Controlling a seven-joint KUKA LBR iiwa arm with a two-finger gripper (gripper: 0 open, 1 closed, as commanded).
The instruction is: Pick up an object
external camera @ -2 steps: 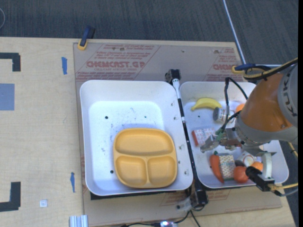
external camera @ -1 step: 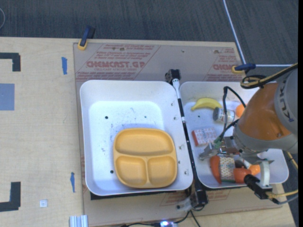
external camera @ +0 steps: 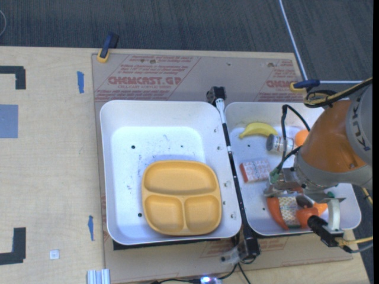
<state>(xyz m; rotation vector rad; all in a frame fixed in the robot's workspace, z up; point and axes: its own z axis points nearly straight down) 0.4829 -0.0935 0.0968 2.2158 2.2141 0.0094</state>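
Note:
My gripper [external camera: 288,195] hangs low over the front part of the right bin [external camera: 253,223], under the orange wrist band. Directly beneath it lies an orange patterned packet [external camera: 283,212]; I cannot tell if they touch. A small red-and-white packet [external camera: 254,170] lies just to the gripper's left. Further back in the same bin are a yellow banana [external camera: 257,130] and a small silver-capped bottle [external camera: 278,142]. An orange ball [external camera: 301,137] peeks out behind the arm.
The left bin [external camera: 118,123] holds a yellow divided plate [external camera: 180,195] at its front right. A black divider rail [external camera: 228,152] runs between the bins. The arm covers the right bin's right half. Cables trail near the bench's front right edge.

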